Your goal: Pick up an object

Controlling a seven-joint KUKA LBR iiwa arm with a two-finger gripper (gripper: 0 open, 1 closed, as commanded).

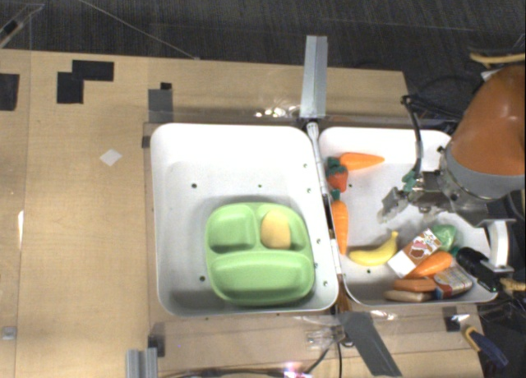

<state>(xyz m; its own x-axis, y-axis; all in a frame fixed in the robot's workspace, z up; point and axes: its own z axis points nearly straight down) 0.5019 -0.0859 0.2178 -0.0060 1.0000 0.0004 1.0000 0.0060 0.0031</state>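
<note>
My gripper (397,195) hangs over the middle of the right bin (386,142), open, with bare white floor showing between its fingers. Toy food lies around it. An orange carrot (360,159) is at the back left. A red and green strawberry-like piece (337,177) sits below that, and a second carrot (339,222) lies along the left wall. A yellow banana (374,251) lies just in front of the gripper. Further right are a red and white packet (421,246), a green piece (444,235) and another carrot (432,264).
The left bin (181,204) holds a green divided plate (259,274) with a yellow rounded fruit (277,228) in its upper right compartment. A brown sausage-like piece (411,288) and a small can (453,283) lie at the right bin's front edge. A metal post (314,76) stands behind the bins.
</note>
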